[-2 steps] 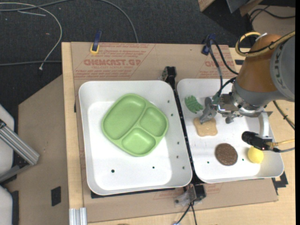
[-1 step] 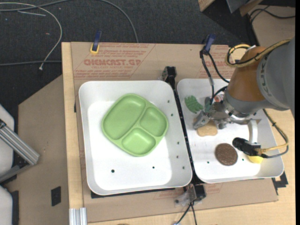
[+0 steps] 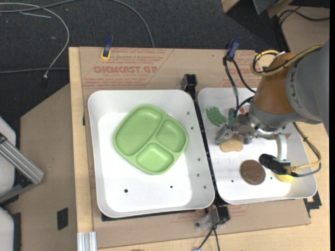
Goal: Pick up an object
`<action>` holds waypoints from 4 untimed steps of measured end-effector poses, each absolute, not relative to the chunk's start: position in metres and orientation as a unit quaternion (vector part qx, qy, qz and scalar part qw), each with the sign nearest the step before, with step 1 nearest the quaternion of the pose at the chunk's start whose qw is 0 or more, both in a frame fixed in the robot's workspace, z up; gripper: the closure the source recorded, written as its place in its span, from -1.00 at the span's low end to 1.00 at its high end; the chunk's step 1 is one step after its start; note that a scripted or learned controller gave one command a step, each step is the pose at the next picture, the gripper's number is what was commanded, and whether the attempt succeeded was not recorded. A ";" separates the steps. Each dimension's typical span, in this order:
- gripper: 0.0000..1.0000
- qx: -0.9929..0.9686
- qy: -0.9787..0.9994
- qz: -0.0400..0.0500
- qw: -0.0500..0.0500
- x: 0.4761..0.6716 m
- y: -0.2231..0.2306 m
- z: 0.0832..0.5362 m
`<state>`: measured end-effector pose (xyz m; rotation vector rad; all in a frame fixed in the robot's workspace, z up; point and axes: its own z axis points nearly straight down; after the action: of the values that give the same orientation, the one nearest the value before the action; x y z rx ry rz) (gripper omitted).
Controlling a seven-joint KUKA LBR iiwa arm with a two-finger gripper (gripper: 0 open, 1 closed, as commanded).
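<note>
The surface is covered in brown cardboard and carries two white bins side by side. The left bin holds a green plate with three compartments, lying flat and turned at an angle, a little toward 12 o'clock of the bin's middle.

The right bin holds three small things. A green leafy piece lies toward 10 o'clock, near the wall shared with the left bin. A tan biscuit lies near the bin's middle, toward 9 o'clock. A brown disc lies flat toward 5 o'clock, apart from the biscuit.

The arm reaches in from 3 o'clock over the right bin. Its end effector is low in the bin, just at the 12 o'clock edge of the biscuit and at 5 o'clock from the leafy piece. Whether it is spread or pressed together cannot be told, and nothing is seen pinched in it.
</note>
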<state>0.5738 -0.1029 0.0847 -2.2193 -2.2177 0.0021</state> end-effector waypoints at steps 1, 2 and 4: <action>1.00 -0.708 -0.707 0.000 0.001 0.575 -0.103 0.096; 1.00 -0.706 -0.708 -0.002 -0.002 0.576 -0.092 0.151; 1.00 -0.707 -0.707 -0.002 -0.003 0.581 -0.102 0.260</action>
<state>0.5806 -0.1025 0.2603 -2.2249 -2.2273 -0.0075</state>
